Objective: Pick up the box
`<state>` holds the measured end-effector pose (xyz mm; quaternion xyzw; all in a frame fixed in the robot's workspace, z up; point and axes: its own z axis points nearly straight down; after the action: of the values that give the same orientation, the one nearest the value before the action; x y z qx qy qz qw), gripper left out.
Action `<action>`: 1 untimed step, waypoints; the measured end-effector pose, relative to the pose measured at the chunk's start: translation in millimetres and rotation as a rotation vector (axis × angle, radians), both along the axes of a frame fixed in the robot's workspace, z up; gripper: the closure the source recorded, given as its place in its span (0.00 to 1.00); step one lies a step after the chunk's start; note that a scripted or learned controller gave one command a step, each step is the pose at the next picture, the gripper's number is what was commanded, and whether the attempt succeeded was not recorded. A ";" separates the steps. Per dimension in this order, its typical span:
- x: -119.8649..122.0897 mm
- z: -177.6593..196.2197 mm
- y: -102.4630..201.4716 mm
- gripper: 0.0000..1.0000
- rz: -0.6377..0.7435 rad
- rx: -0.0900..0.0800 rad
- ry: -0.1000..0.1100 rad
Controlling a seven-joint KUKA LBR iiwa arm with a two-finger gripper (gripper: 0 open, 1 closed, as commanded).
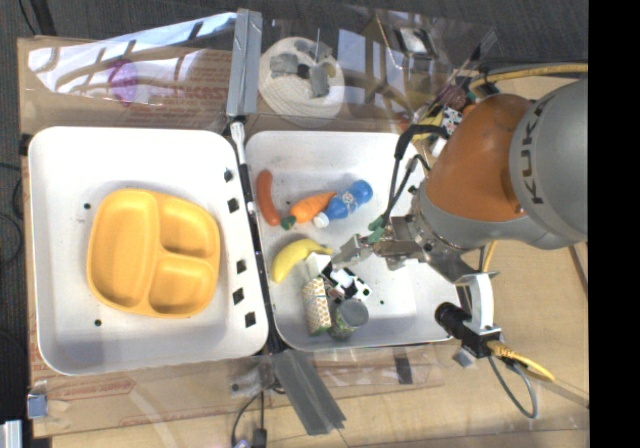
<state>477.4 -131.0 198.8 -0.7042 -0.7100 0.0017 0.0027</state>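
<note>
The box (317, 304) is a small carton with a yellow-green pattern, lying near the front edge of the right bin (400, 321). My gripper (344, 274) reaches in from the right and hangs low over the bin, just above and to the right of the box, close to its upper end. The box rests on the bin floor. A black-and-white piece (350, 286) sits right under the gripper tip; I cannot tell whether it belongs to the gripper or is a separate thing.
Also in the right bin are a yellow banana (292, 258), an orange carrot (308, 207), a red sausage (266, 197), a blue bottle (346, 201) and a dark round can (351, 314) beside the box. A yellow divided tray (152, 251) lies in the left bin.
</note>
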 end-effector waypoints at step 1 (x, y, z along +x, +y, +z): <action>4.0 -87.1 23.2 0.00 -0.127 -0.005 -0.022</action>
<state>481.4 -107.8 111.8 -0.7478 -0.6639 -0.0043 -0.0066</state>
